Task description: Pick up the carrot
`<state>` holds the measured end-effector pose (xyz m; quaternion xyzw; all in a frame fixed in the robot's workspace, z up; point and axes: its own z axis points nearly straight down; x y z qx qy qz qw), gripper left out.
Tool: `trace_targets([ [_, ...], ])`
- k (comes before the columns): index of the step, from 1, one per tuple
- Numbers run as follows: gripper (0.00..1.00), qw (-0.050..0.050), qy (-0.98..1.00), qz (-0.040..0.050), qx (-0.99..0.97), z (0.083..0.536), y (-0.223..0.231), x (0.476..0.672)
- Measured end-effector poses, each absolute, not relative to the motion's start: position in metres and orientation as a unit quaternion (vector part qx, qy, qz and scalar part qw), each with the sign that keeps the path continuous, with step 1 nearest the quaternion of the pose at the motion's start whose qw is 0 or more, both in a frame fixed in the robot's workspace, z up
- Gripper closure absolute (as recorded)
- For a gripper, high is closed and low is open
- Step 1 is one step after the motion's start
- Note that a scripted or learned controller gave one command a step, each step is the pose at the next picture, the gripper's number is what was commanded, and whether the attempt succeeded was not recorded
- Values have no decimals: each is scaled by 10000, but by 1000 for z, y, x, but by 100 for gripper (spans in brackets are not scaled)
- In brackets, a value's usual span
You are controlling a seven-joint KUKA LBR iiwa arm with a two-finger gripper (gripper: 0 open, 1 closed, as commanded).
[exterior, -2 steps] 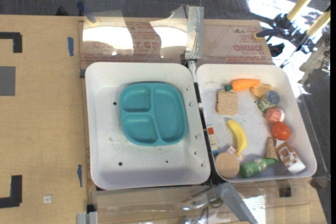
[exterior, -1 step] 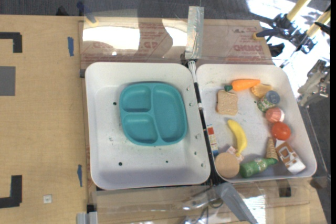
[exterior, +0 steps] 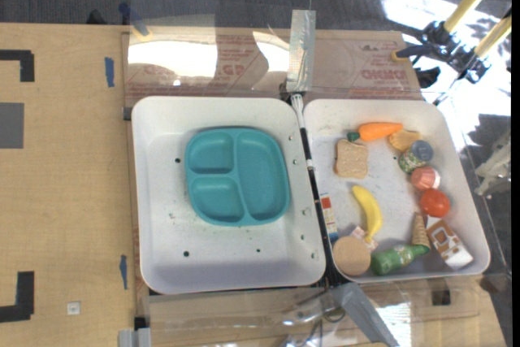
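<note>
Orange carrot (exterior: 379, 130) lies in the right bin (exterior: 455, 134); labels unreadable.

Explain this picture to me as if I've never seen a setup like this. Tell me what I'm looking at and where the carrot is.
One camera, fixed above a bench, looks down at a slant on two shallow white bins side by side. The left bin holds a teal divided plate. The right bin holds toy food: the orange carrot near its far edge, a slice of bread just below it, a yellow banana, a red tomato, a green bottle and a few smaller pieces. The carrot lies loose in the bin, with nothing gripping it. A robot arm is meant to reach in from the right and pick it up.
</note>
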<state>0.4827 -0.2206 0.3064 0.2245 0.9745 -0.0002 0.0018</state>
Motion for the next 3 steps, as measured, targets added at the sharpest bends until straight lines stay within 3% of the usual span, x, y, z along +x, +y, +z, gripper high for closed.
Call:
trace_targets([
  [2,100,101,9749,-18,2222,330,-220,487],
  [3,100,13,9808,-2,1949,290,-224,481],
])
